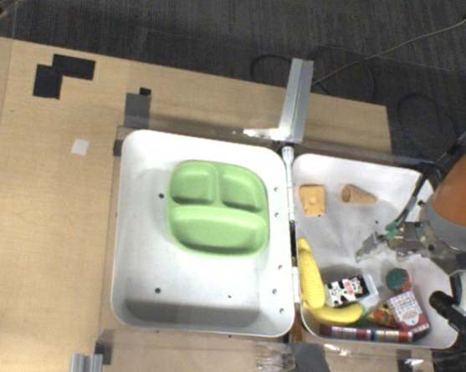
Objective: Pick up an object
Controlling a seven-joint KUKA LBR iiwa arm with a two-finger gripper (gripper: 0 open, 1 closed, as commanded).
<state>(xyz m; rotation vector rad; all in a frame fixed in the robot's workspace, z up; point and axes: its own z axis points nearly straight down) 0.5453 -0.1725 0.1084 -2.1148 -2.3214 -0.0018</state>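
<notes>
Gripper (375,245) hung over right bin (402,178), jaw state not discernible, nothing seen held | nearest candidate: cone (357,195), lying near bin's far wall beside cheese wedge (312,201) | judged light, rigid, slippery taper; grasp across wider end.

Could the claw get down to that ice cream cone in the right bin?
Probably yes. The cone lies alone on bare bin floor near the back wall, nothing on top of it, and the claw hangs close by in the same bin.

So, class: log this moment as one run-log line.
gripper: over right bin, holding nothing | banana: in right bin | green tray: in left bin
</notes>
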